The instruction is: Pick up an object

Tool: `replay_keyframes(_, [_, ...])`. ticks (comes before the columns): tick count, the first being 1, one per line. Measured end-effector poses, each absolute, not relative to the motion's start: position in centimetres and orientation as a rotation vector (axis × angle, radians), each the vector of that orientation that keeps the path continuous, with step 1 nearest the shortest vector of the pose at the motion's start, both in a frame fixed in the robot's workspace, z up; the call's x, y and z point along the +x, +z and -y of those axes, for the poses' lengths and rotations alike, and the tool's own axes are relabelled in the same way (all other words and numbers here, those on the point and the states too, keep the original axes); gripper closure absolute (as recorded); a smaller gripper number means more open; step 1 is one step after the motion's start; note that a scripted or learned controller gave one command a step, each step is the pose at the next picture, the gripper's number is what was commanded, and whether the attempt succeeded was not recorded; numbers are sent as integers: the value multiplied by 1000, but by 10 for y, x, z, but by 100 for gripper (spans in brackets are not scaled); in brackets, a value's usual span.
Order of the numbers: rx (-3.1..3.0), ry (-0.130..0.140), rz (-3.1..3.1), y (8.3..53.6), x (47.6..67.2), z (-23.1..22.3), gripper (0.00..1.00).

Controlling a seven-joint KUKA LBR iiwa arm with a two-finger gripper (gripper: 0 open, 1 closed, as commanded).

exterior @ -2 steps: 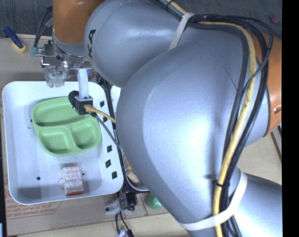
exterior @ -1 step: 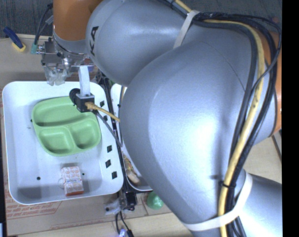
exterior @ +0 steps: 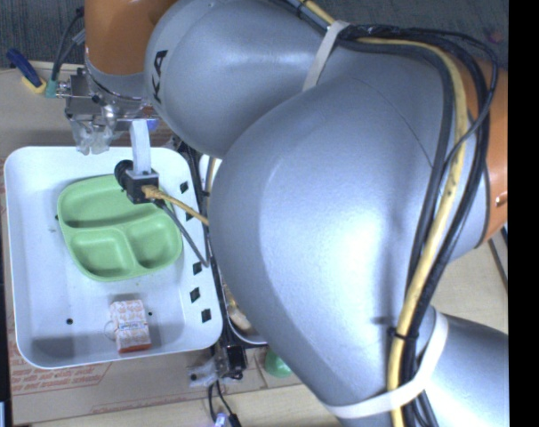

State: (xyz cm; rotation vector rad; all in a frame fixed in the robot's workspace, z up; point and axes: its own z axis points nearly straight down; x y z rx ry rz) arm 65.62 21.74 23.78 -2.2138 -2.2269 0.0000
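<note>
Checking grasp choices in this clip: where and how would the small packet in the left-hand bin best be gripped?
Grip the small packet across its shorter width, coming straight down from above. It lies flat on the bin floor, apart from the green tray and the walls, so both long sides look free; a sideways approach would probably just push it.

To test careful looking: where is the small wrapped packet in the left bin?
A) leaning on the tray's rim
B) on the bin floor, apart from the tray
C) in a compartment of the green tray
B: the packet lies on the floor of the bin, bare white between it and the green tray.
</note>
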Motion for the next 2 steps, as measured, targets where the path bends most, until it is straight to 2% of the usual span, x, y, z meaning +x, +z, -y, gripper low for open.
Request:
replay_keyframes(1, [-2204,0,2234,249,656,-219,100])
replay_keyframes(2, [-2209,6,2229,229,655,-218,100])
